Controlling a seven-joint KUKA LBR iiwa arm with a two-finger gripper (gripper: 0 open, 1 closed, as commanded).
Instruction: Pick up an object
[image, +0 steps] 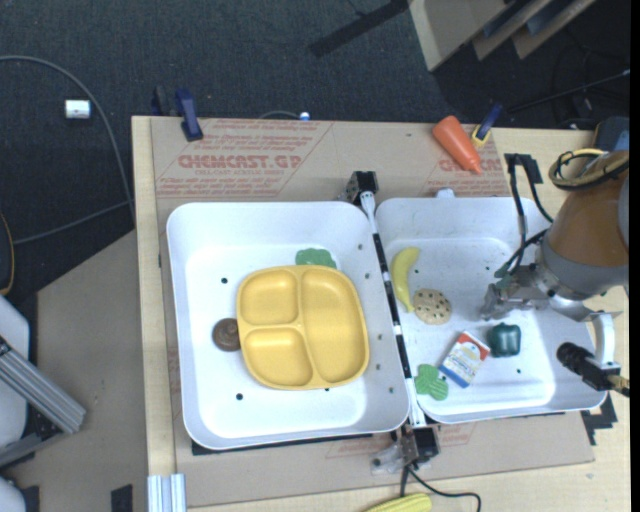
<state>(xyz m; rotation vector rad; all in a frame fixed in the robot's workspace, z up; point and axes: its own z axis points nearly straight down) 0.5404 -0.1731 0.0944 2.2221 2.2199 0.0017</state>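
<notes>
- Claw (503, 300) down low in the right bin (455, 215), arm reaching in from the right side of the camera view.
- Cannot tell claw opening: dark, small, blurred against the bin floor. Nothing visibly between the tips.
- Likely target: dark green round item (505, 340), just below the claw, near but apart from it. Looks like a small toy pepper or similar, hard to say more at this resolution.
- Handling guess: light, probably hollow plastic, stiff, smooth skin so apt to slip or squirt out under a pinch. Best taken across the widest part of the body, tips straddling the middle, not near the tapered end.
- Small red-white-blue carton (464, 359) down and left of the claw, just beside the green item. Boxy, flat faces, light; easier grip across the two long sides, but crowds the green item on that side.
- Round speckled cookie (432, 305) left of the claw, lying flat: thin, poor purchase from above.
- Yellow banana (404, 275) further left, up against the bin wall: curved, stiff, wall blocks one tip.
- Small green leaf-shaped piece (431, 381) far down-left, flat, near the bin corner.
- Yellow divided plate (302, 328) well off to the left in the left bin (190, 240), out of play.
</notes>
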